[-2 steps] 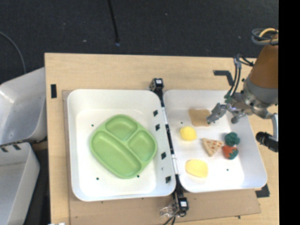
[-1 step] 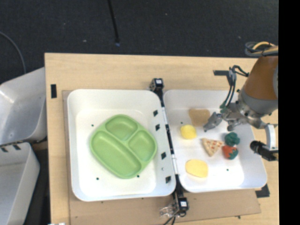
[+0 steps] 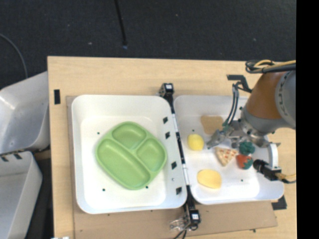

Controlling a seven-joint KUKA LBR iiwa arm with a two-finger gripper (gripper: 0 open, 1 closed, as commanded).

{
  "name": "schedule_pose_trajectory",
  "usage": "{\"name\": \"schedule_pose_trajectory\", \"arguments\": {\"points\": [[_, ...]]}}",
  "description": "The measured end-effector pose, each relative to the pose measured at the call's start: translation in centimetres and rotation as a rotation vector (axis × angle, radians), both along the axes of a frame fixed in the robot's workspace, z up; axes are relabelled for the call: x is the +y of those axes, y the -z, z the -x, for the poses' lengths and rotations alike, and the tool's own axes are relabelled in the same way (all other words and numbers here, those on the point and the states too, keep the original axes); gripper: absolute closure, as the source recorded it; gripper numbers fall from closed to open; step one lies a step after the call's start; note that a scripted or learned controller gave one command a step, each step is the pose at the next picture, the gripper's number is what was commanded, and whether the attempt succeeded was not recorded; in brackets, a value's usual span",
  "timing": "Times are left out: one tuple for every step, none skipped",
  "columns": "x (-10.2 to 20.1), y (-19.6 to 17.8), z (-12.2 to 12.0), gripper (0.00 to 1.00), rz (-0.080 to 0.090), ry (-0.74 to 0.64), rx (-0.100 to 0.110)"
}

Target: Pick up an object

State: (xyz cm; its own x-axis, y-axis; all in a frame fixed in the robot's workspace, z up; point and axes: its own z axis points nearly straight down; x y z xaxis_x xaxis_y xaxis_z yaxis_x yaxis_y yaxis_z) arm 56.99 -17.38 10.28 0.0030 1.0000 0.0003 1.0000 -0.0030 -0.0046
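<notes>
We see no writing we can read. On the counter (image 3: 60, 203), the left bin (image 3: 79, 183) holds a green divided plate (image 3: 130, 155). The right bin (image 3: 249, 193) holds a yellow lemon (image 3: 196, 143), a larger yellow fruit (image 3: 209, 179), a pizza slice (image 3: 226, 156), a strawberry (image 3: 243, 161) and a tan patch (image 3: 212, 122). The pincer (image 3: 234, 136) hangs low by the pizza slice; we cannot tell its state, the arm partly hiding it.

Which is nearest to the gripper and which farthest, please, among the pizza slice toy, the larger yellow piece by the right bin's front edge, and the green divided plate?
Measured from the gripper in the camera view:
1. Pizza slice toy, just below the gripper in the right bin.
2. Larger yellow piece, nearer that bin's front edge.
3. Green divided plate, far off in the left bin.
</notes>
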Motion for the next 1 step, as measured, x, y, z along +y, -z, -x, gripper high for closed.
{"name": "schedule_pose_trajectory", "arguments": {"points": [[-0.21,-1.50,-0.21,1.00,0.003,0.004,-0.008]]}}
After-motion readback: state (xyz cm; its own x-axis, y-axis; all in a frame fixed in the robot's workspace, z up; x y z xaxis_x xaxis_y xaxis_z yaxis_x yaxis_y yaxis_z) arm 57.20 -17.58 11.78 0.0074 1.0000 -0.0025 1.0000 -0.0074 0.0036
